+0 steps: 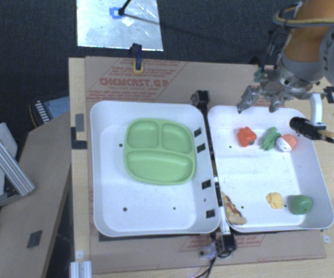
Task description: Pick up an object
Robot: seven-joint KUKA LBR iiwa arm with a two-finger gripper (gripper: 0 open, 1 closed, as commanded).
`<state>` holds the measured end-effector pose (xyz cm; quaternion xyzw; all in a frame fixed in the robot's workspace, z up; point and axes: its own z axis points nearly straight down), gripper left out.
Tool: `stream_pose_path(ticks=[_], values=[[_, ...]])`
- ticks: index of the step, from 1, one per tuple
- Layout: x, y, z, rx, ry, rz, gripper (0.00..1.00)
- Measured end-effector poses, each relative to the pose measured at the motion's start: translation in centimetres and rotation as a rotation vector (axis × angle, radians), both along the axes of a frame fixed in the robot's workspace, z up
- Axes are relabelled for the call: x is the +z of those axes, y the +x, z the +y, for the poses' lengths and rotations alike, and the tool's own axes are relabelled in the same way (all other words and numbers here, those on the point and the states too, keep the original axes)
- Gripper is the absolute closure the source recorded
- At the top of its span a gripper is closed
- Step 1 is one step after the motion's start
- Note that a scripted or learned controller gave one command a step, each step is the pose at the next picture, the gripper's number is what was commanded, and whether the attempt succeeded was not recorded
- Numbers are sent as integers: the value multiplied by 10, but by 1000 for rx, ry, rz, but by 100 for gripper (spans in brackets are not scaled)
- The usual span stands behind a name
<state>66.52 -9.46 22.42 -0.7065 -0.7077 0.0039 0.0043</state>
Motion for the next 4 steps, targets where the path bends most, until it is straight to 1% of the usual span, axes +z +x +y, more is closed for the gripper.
stream_pose_path(ticks=[1,2,3,4], values=[[8,2,0,2,-1,-13,0],[-34,1,-5,0,-1,-11,0],[-88,-8,0,0,0,-9,0],[-140,-8,1,0,-1,-11,0]])
